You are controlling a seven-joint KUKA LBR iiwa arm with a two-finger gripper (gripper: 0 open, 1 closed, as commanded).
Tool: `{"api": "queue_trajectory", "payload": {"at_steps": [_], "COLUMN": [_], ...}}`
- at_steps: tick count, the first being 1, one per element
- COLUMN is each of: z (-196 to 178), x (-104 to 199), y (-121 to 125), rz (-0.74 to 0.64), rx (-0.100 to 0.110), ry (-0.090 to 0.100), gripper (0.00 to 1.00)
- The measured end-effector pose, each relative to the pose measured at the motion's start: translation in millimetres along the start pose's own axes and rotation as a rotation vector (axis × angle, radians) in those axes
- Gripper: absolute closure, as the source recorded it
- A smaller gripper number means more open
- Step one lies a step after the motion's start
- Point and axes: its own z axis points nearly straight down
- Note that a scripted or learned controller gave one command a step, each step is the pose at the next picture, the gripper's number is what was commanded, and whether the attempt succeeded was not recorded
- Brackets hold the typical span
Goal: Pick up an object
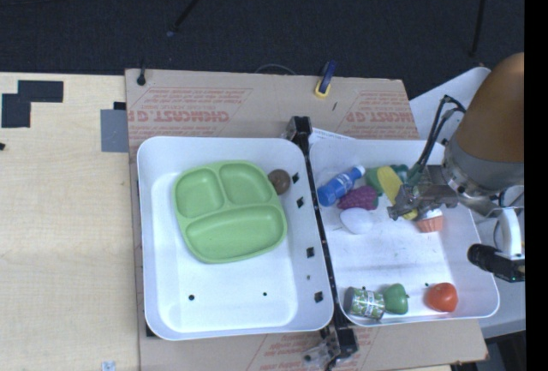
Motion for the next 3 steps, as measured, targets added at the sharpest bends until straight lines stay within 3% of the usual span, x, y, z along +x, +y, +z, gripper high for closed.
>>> {"api": "queue_trajectory", "payload": {"at_steps": [2,3], "z": [1.9,-12.5], "x": [122.5,153.8], "y": [23.3,36.7], "rz": [-0.001,0.002], "rx": [0.002,0.000], "ry": [0.001,-0.001], "gripper": [1.00,1.00]}}
